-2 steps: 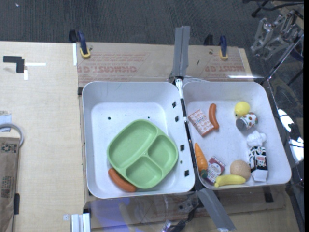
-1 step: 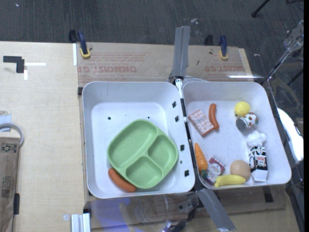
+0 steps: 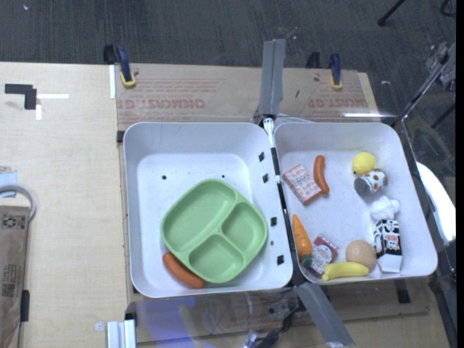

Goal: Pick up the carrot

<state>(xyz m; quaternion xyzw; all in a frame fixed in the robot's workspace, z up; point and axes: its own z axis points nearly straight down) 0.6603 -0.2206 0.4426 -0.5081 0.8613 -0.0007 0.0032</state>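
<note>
One carrot (image 3: 301, 238) sits in the right bin (image 3: 406, 151), plus one banana (image 3: 345, 270). Left bin (image 3: 138, 194) has one green plate (image 3: 214, 230) and one sausage (image 3: 183, 270). Can't tell the tool's state.

Left bin (image 3: 138, 216) has a green divided plate (image 3: 214, 230) sitting in it, with an orange-red sausage (image 3: 183, 271) tucked against its lower left edge. Over in the right bin (image 3: 406, 158): a red snack packet (image 3: 302, 184) beside another sausage (image 3: 320, 175), a lemon (image 3: 363, 162) near the back, a milk carton (image 3: 388, 242), and a banana (image 3: 345, 270) along the front wall.
</note>
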